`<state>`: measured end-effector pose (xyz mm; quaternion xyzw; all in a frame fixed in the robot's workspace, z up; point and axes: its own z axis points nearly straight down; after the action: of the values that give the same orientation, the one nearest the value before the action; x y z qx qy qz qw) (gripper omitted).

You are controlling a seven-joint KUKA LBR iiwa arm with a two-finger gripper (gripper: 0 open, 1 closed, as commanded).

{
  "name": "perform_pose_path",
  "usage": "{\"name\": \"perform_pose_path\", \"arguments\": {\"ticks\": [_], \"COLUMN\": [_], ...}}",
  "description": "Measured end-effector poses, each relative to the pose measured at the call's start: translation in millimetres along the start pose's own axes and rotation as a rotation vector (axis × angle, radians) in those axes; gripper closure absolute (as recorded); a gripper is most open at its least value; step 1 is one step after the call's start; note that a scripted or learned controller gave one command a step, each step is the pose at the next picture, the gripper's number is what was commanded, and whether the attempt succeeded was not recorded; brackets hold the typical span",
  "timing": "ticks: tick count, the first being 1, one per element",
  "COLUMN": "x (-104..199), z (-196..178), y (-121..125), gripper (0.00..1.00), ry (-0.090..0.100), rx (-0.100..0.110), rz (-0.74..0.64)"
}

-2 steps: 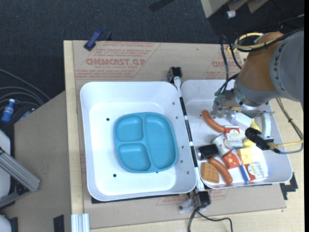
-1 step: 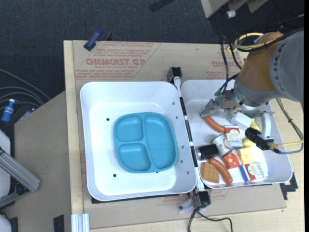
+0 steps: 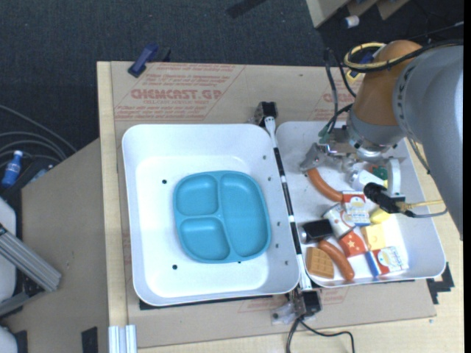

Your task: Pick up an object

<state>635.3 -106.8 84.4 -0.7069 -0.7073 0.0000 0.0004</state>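
Two white bins side by side on a bench. In the left bin (image 3: 140,219), a blue divided plate (image 3: 221,216), lying flat near the middle. In the right bin (image 3: 423,252), a heap of toy food: an orange sausage (image 3: 324,184) near the top, another sausage (image 3: 337,259) lower down beside a waffle (image 3: 319,262), small cartons (image 3: 355,210) and a yellow block (image 3: 375,236). Above the upper sausage, the gripper (image 3: 346,157), low inside the right bin, under the orange band (image 3: 383,87). Jaw state: cannot tell. Nothing seen between the fingers.

Dark blue carpet (image 3: 110,20) surrounds the tan bench (image 3: 110,197), with black cables (image 3: 37,134) at left.
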Motion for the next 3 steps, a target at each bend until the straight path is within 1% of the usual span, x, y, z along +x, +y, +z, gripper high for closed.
{"name": "perform_pose_path", "arguments": {"ticks": [1, 2, 3], "x": [0, 30, 79], "z": [-11, -176, -180], "y": [1, -17, -63], "gripper": [1.00, 1.00, 1.00], "ry": [-0.001, -0.001, 0.001], "rx": [-0.003, -0.003, 0.002], "rz": [-0.001, 0.000, 0.000]}}
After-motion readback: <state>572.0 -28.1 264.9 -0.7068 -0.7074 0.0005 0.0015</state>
